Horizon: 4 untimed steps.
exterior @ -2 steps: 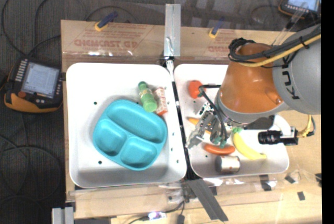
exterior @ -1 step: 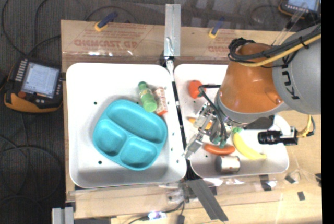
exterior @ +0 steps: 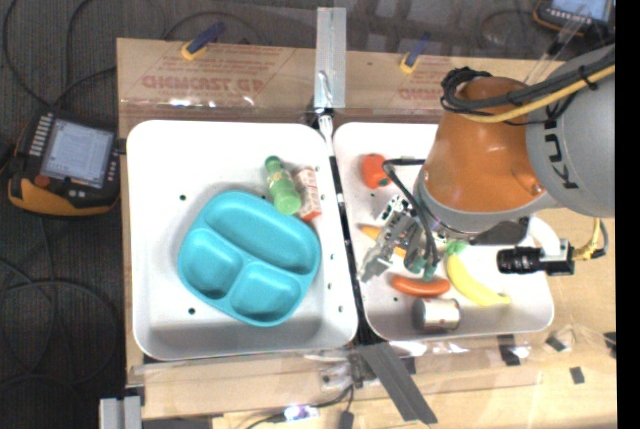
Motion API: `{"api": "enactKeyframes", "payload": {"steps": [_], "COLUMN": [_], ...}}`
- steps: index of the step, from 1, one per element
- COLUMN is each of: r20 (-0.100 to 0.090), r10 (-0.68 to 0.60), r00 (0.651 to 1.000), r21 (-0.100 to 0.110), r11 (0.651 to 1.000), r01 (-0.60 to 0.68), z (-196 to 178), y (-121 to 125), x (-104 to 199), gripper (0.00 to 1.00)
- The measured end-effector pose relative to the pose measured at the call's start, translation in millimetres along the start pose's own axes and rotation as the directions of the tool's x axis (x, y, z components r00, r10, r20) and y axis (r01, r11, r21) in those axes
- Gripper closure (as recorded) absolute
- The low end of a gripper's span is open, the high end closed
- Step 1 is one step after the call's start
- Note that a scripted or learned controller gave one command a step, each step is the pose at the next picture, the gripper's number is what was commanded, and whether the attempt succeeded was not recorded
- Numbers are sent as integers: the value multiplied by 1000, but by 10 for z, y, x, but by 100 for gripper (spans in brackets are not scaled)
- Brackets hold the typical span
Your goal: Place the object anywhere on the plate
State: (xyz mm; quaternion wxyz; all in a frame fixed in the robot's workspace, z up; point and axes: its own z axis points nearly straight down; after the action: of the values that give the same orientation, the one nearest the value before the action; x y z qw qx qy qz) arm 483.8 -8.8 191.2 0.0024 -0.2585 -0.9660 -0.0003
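While the grey arm with its orange band is reaching in over the right white bin, the tool is hanging low above that bin's left half, close to the divider between the two bins. Whether the tool is released or clenched I cannot tell, since cables and metal parts are crowding its tip; nothing is visibly sitting between its fingers.

Just below the tool, a red-orange elongated toy, like a chilli or sausage, is lying flat on the bin floor. Beside that toy, further toward the arm's side, a yellow banana is lying curved, with a small green piece at its upper end. Below the red-orange toy, a short metal can is lying on its side. Above the tool, a round orange-red item is sitting near the bin's far left corner. A thin orange piece is lying just beside the tool on the divider side.

Across the divider, well apart from the tool, the teal three-compartment plate is resting in the left white bin. A green bottle and a small pale packet are lying at the plate's upper edge, the bottle overlapping its rim.

The desk is carrying both bins.
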Motion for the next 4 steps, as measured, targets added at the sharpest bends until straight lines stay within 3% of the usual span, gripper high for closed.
{"api": "enactKeyframes", "payload": {"steps": [1,2,3,4], "r20": [4,2,5,3], "r10": [53,-27,-163,-392], "r00": [999,1000,987,920], "r21": [-1,1,0,1], "r11": [999,1000,987,920], "r01": [-53,27,164,392], "z": [-186,83,-192,81], "y": [-447,-81,677,851], "x": [-258,-41,-92,168], "gripper": [100,100,100,100]}}
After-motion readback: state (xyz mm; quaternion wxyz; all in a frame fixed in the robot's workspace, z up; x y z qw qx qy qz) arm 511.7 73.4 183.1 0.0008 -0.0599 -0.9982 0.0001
